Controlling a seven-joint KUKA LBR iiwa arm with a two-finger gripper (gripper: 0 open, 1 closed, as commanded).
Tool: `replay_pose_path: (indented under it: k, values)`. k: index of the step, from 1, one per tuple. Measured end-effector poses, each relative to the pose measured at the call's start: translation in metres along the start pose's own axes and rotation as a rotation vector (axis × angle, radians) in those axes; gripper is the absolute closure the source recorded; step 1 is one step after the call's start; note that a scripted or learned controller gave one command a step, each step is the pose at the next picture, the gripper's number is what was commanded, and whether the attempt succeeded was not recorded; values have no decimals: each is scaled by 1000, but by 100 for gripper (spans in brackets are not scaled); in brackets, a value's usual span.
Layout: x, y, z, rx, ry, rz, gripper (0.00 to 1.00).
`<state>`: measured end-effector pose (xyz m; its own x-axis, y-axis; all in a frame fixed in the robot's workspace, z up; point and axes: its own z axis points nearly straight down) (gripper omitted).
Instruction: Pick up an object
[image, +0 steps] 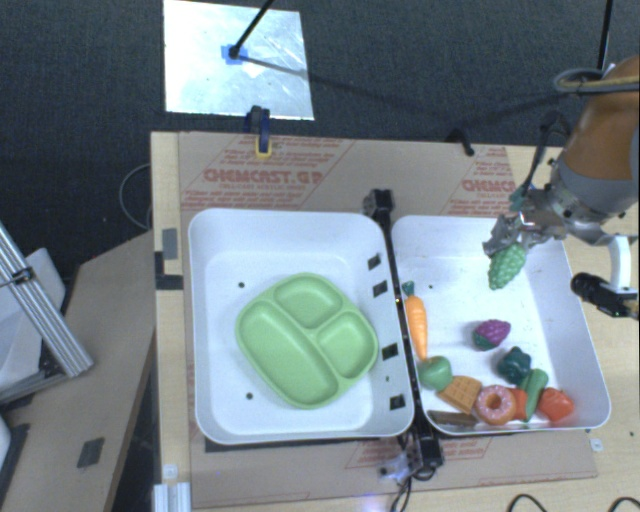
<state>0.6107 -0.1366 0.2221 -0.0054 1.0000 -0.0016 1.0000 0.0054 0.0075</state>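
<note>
My gripper (509, 238) hangs over the back of the right bin (585, 345), shut on a bunch of green grapes (507, 265) that dangles below its fingers, clear of the bin floor. In the front of the same bin lie an orange carrot (416, 322), a purple toy (491, 333), a green pepper-like piece (434, 373), a waffle piece (461, 391), a pink donut (494, 403), a dark green toy (514, 363) and a red piece (556, 404).
The left bin (215, 260) holds a light green divided plate (305, 339). A black clamp strip (392, 300) runs between the two bins. The grey arm with its orange band (605, 130) comes in from the upper right.
</note>
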Motion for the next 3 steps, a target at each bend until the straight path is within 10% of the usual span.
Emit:
replay_pose_path:
  k: [1, 3]
  values:
    - [0, 1, -2, 5, 1, 0, 100]
    - [114, 38, -1, 3, 3, -4, 100]
